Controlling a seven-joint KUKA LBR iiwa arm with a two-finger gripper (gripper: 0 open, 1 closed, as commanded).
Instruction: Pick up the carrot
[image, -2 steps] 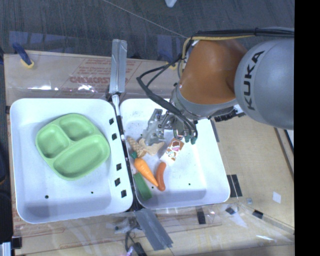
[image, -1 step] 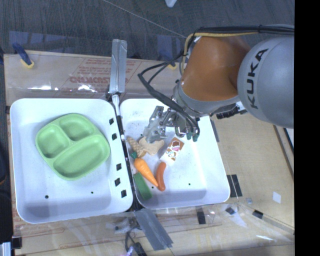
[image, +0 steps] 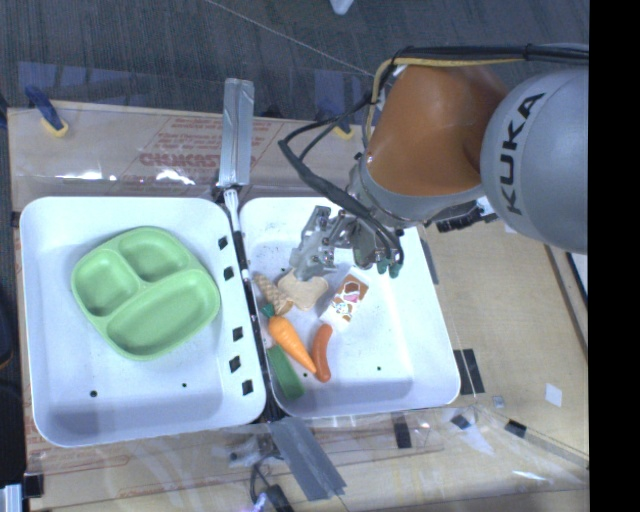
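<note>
The carrot (image: 291, 342), orange with a green top end, lies in the right bin (image: 420, 340) near its left wall, pointing toward the front right. My gripper (image: 313, 262) hangs over the middle of that bin, above and behind the carrot, just over a tan toy piece (image: 303, 293). Nothing shows between its fingers. The arm's grey and orange wrist (image: 440, 130) looms over the bin's back right.
Beside the carrot lie a red sausage-like piece (image: 321, 349), a green piece (image: 288, 377) and a small white and red carton (image: 345, 299). The left bin (image: 60, 400) holds a green divided plate (image: 146, 290). Black clips line the wall between the bins.
</note>
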